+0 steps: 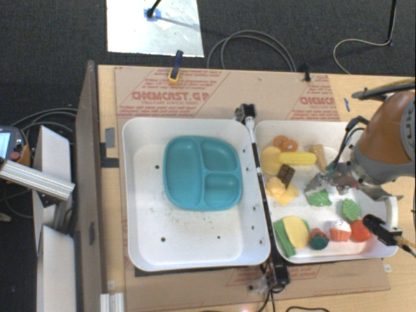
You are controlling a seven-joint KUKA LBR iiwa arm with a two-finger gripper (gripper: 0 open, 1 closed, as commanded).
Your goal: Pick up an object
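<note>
The right bin (325, 255) holds several toy foods. Among them are an orange ring (284, 143), a yellow corn cob (296, 158), a tan stick (318, 156), a brown chocolate bar (286, 173) and yellow pieces (278, 188). A flat green leaf piece (319, 199) lies mid-bin. My gripper (320, 182) is low in the bin, right above that leaf piece and just right of the chocolate bar. Its tip is dark and grey, and the wrist covers part of it.
A teal divided plate (201, 173) lies in the left bin (149, 239). Along the right bin's front lie a green-and-yellow piece (292, 231), a dark green piece (318, 241), a cupcake (339, 231), a red piece (361, 231) and a knobbly green piece (351, 208).
</note>
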